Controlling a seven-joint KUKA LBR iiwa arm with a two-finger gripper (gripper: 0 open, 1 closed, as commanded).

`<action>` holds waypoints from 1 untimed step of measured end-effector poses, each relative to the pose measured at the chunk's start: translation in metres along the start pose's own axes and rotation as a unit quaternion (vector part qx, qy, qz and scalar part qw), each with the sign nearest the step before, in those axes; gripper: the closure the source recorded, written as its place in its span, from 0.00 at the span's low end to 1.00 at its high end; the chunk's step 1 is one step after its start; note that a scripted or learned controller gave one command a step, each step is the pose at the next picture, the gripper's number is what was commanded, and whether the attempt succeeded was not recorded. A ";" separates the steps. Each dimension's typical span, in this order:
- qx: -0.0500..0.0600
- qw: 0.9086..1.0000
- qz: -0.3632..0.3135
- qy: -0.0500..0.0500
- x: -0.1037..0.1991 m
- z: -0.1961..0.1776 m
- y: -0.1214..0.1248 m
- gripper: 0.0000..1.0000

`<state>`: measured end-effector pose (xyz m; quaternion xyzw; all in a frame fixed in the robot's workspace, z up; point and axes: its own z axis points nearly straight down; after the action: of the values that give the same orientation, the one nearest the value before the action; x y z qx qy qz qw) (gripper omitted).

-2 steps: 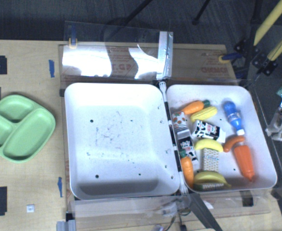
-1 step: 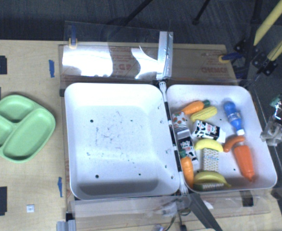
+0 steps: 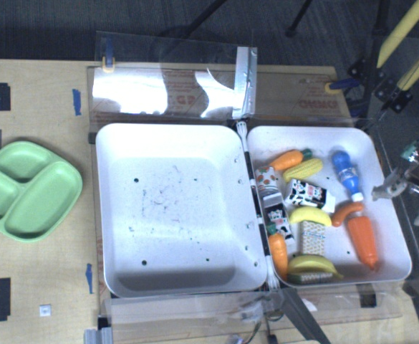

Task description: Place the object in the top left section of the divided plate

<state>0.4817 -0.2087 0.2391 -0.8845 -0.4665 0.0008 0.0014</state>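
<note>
A green divided plate [image 3: 29, 190] sits on the wooden bench [image 3: 37, 84] at the left, well apart from two white bins — the left bin [image 3: 173, 206] bare, the right bin [image 3: 392, 260] crowded with toy food. Among the pile lie a large carrot [image 3: 363, 239], a corn cob [image 3: 304, 169], a banana [image 3: 310, 216], a blue bottle [image 3: 345, 169] and a cow-patterned carton [image 3: 308, 192]. The gripper [image 3: 395, 185] shows at the right bin's far edge; whether it is parted or closed, or has hold of anything, cannot be told.
</note>
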 end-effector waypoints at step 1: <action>0.000 1.000 0.001 0.000 0.000 -0.009 0.001 1.00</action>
<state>0.4821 -0.2092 0.2482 -0.8848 -0.4660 0.0011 0.0016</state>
